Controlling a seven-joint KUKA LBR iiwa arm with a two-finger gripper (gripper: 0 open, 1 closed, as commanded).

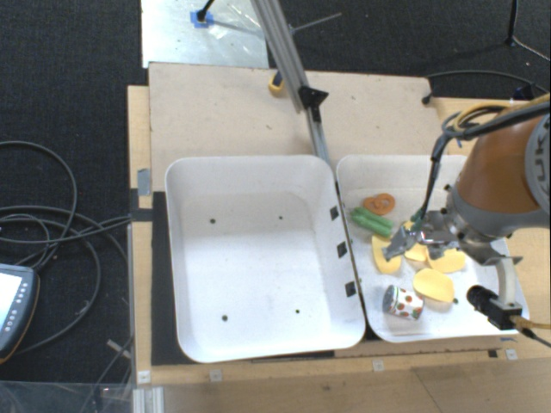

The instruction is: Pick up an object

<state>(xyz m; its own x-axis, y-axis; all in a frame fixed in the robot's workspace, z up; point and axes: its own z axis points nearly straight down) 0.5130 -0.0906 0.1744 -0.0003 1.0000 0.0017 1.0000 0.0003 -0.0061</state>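
The arm enters from the right of the frame and has the claw (405,241) lowered into the right bin (392,172), at the centre-right of the picture. The claw sits directly over a cluster of yellow pieces (405,256); whether its fingers are spread or closed cannot be told from this angle, and nothing is visibly held between them. The step in hand appears to be the descent onto a target, with the grasp itself not yet confirmed. The nearest candidate is the yellow piece under the claw tip, touching its neighbours. The next move calls for a closure on one piece only, then a straight lift clear of the bin wall. Just to the upper left lies a green object (372,223), its long axis running from upper left to lower right, with an orange piece (379,203) beside it. A small can (402,302) lies near the bin's lower edge. The left bin (185,256) sits alongside on the table (215,110).
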